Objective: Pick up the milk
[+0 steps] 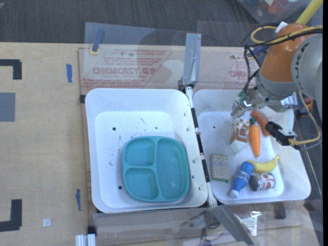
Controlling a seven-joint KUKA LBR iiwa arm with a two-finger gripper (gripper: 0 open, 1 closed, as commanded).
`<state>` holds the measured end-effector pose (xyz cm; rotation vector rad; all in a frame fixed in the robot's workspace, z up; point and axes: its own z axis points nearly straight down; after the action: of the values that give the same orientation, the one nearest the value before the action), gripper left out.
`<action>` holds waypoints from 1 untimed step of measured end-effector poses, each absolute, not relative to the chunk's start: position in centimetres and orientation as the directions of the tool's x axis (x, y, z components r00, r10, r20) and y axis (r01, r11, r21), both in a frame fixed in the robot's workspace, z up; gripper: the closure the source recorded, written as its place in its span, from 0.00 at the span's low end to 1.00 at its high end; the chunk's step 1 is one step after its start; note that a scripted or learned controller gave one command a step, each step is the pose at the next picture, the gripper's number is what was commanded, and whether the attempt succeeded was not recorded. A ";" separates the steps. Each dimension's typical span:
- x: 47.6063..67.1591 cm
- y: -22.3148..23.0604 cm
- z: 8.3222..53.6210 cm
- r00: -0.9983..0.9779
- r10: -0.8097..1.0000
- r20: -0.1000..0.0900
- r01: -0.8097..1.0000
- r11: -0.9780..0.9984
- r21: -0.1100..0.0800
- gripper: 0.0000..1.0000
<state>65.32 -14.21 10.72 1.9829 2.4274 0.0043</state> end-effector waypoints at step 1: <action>61.4 -12.4 8.9 -0.381 0.924 -0.003 0.924 0.381 0.007 0.00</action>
<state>61.44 -12.43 8.92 1.7437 2.6054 0.0067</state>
